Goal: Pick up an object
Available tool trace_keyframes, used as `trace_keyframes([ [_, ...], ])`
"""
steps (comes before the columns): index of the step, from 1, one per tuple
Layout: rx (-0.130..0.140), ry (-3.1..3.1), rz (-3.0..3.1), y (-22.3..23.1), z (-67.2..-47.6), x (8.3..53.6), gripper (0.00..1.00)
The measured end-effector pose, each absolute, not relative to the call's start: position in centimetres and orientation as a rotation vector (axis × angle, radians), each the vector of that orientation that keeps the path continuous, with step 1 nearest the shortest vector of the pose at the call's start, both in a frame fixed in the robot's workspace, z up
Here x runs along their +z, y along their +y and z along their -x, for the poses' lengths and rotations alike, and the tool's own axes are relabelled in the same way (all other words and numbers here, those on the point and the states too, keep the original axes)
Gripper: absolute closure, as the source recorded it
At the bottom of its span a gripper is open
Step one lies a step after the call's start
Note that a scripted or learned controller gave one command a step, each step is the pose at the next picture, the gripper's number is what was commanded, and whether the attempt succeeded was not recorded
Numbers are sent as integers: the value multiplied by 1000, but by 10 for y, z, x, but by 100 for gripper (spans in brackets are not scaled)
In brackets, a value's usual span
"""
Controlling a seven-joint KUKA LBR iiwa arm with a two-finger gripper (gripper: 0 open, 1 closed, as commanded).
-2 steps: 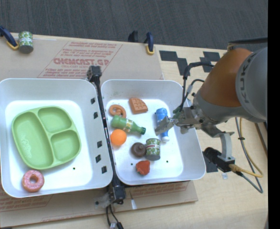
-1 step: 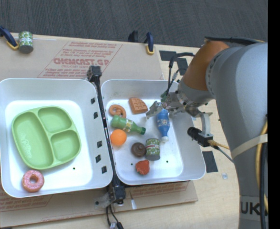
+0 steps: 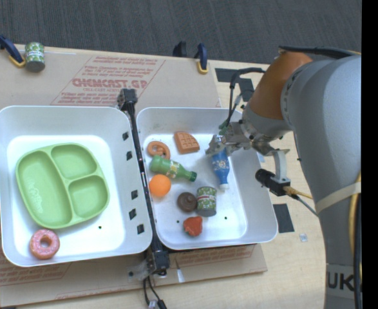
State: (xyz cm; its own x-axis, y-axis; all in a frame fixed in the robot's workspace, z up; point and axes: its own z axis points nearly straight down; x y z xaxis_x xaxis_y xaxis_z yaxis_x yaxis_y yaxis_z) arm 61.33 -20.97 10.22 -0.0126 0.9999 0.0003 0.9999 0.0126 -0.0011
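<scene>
A small blue bottle (image 3: 221, 167) with a pale label lies in the right bin (image 3: 261, 219), near its right wall, cap end toward the bin's front, just right of a green can (image 3: 207, 200).

Green divided tray (image 3: 61, 184) and pink donut (image 3: 44, 243) in left bin (image 3: 2, 172).

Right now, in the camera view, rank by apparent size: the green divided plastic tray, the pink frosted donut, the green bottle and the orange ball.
1. Green divided plastic tray
2. Green bottle
3. Pink frosted donut
4. Orange ball
The bottle and the donut look close.
</scene>
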Motion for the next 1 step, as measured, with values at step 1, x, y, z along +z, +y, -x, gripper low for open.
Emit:
trace_keyframes([
  [1, 0, -2227, 2214, -131, -539, 222, 100],
])
